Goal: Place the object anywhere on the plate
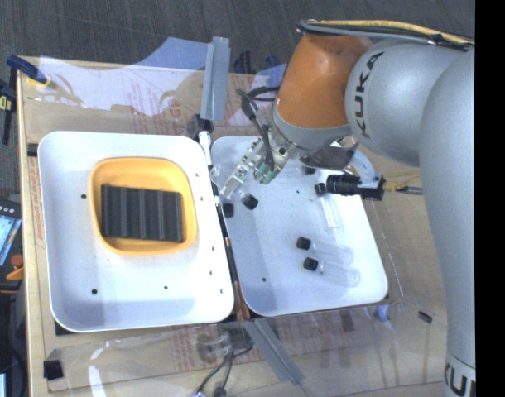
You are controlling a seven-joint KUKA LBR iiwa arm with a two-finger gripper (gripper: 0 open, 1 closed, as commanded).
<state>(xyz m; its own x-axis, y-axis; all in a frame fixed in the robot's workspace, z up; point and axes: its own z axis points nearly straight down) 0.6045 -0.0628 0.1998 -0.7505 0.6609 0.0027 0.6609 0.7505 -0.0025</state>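
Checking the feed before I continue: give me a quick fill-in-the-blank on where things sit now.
1. The yellow plate lies in the ____ bin.
2. The gripper hangs over the ____ bin's inner edge.
3. The clear tubes with black caps lie in the ____ bin.
4. The dark ribbed insert rests on the ____.

Missing words: left; right; right; plate

The grey arm [410,98] bears the brand name KUKA in dark capital letters, running up its rounded casing just beside the orange band [319,81]. At the lower right corner, part of a second such marking shows on the arm, cut off at the edge. No other writing can be read.
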